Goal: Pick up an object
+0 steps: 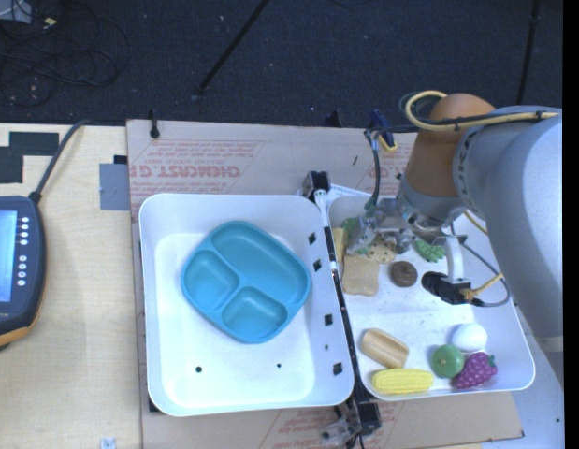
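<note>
My gripper (376, 236) is down in the far left part of the right bin (418, 320), over a tan bread slice (360, 275) and a small cluttered patch of toy food. A brown round piece (403, 273) lies just right of the bread. A green leafy piece (427, 248) sits under the wrist. Along the bin's near side lie a bun (383, 348), a corn cob (402, 380), a green apple (446, 360), a white egg (470, 336) and purple grapes (476, 370). I see nothing clearly held.
The left bin (177, 368) holds a blue divided plate (245, 281). A black cable end (444, 287) hangs off the arm over the right bin. A handheld screen (8, 260) lies on the bench at the far left.
</note>
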Robot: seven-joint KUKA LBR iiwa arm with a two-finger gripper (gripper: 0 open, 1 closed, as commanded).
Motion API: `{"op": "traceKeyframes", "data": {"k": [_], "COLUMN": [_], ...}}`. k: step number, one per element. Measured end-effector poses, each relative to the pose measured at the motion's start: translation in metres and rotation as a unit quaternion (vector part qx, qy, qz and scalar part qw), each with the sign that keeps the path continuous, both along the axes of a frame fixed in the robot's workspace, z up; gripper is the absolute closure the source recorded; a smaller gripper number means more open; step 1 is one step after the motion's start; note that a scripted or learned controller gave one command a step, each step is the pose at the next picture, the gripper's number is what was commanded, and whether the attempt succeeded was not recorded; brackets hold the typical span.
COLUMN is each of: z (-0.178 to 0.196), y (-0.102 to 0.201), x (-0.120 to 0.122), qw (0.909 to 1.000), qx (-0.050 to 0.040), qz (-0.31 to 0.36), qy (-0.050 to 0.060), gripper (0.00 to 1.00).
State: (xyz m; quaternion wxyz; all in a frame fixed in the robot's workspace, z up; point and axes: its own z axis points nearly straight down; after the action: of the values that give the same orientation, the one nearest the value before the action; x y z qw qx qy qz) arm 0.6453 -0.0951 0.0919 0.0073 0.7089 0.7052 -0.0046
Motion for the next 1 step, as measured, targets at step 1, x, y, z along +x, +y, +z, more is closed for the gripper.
{"op": "traceKeyframes", "data": {"k": [1], "z": [-0.0011], "y": [-0.0250], "x": [0.0023], "qw": [1.0000], "qx": [0.0089], "qz": [0.002], "qy": [-0.002], "gripper": [0.00]}}
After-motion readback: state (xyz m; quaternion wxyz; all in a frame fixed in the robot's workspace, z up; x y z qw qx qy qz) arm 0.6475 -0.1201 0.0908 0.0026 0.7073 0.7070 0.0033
